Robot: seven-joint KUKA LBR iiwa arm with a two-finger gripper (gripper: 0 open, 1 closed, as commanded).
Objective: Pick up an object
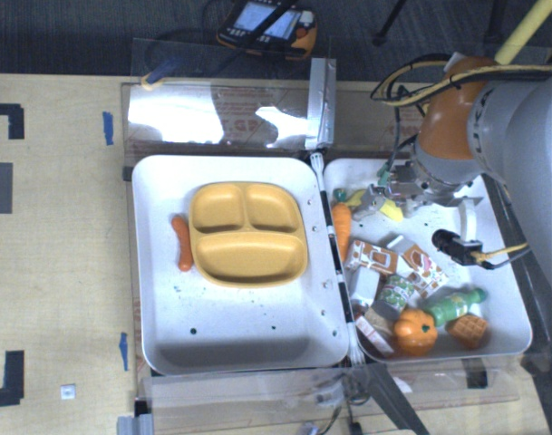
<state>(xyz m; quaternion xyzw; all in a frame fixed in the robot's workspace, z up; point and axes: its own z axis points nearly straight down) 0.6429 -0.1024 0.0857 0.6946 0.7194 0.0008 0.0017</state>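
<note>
Bench: left bin bears yellow tray — bare floor at six o'clock; gripper (finger state indiscernible) over crowded right bin.

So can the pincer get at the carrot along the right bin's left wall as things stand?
Probably yes. The pincer hovers just right of the carrot, whose top is uncovered, though the bin wall on its left could crowd one finger.
</note>
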